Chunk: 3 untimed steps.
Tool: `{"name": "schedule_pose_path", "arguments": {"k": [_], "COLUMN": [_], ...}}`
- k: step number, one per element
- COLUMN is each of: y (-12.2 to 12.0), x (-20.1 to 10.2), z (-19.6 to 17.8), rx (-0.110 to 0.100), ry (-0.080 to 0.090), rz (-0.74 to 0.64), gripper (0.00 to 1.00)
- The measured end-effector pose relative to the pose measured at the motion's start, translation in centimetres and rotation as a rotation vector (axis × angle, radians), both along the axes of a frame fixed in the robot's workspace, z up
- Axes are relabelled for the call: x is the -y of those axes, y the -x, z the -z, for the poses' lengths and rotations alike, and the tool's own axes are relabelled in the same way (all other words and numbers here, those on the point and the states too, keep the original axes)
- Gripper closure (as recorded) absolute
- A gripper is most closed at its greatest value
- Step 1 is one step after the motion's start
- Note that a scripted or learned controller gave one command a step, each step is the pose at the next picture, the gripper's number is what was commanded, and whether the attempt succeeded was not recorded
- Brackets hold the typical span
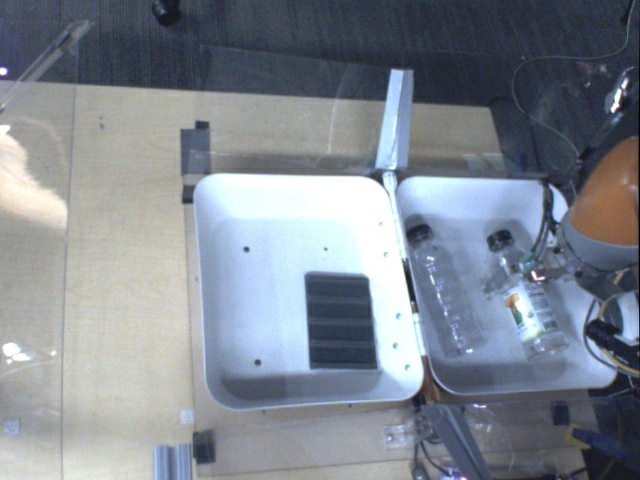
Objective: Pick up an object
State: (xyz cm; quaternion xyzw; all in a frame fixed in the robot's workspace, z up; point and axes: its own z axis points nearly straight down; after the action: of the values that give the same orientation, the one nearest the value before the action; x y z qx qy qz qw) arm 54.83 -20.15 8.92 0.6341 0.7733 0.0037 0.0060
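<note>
The arm (605, 203) is hovering at three o'clock; hand state unclear. Better centring over the labelled bottle (528, 303), gripping across its body.

Two white bins (215, 268) sit side by side on a wooden bench (120, 298)

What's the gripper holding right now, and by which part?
Cannot be told. The gripper sits low in the right bin, at the cap end of the labelled clear bottle, but the view is too blurred there to show a hold on it.
</note>
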Motion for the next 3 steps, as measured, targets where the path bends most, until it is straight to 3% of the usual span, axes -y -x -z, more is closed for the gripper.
{"name": "schedule_pose_path", "arguments": {"k": [1, 2, 3], "y": [-0.31, -1.02, -1.02], "x": [0.36, 0.39, 0.39], "z": [0.06, 0.03, 0.03], "rx": [-0.003, -0.002, -0.002], "ry": [-0.003, 0.002, 0.002], "rz": [0.088, -0.056, -0.056], "gripper": [0.00, 0.00, 0.00]}}
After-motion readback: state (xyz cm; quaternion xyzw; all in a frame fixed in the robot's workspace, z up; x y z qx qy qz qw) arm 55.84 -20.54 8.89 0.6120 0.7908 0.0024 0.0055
